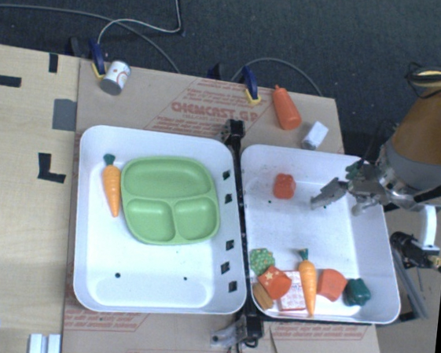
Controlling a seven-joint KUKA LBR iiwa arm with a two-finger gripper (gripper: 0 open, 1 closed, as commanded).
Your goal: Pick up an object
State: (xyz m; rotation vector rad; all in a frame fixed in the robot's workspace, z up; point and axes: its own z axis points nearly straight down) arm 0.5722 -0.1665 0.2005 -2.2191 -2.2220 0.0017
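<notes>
Since the gripper [331, 195] hangs with jaws spread and holding nothing just right of the small red block [284, 186], it should centre over that block before descending.

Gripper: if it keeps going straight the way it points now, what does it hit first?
Probably the small red block. The gripper points left across the right bin, and the block lies next in that line. Its height above the floor is unclear, so it might pass over.
</notes>
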